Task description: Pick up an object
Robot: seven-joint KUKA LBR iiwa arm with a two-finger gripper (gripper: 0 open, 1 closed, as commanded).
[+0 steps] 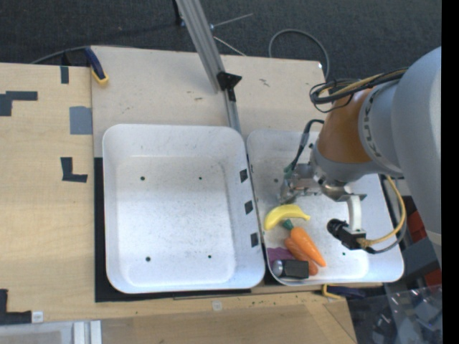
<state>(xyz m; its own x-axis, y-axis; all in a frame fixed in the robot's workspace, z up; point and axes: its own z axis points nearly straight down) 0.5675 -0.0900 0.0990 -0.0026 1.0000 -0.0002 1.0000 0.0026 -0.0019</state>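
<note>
The small yellow plastic banana (285,216) lay in the right white bin (373,267), just beside the end effector (295,189); likely light, stiff and slippery, it seemed best pinched across its curved middle.

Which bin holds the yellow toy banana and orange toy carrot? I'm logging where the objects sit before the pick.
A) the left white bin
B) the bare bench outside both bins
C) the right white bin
C: the yellow toy banana and orange toy carrot lie together in the right white bin, below the gripper.
</note>
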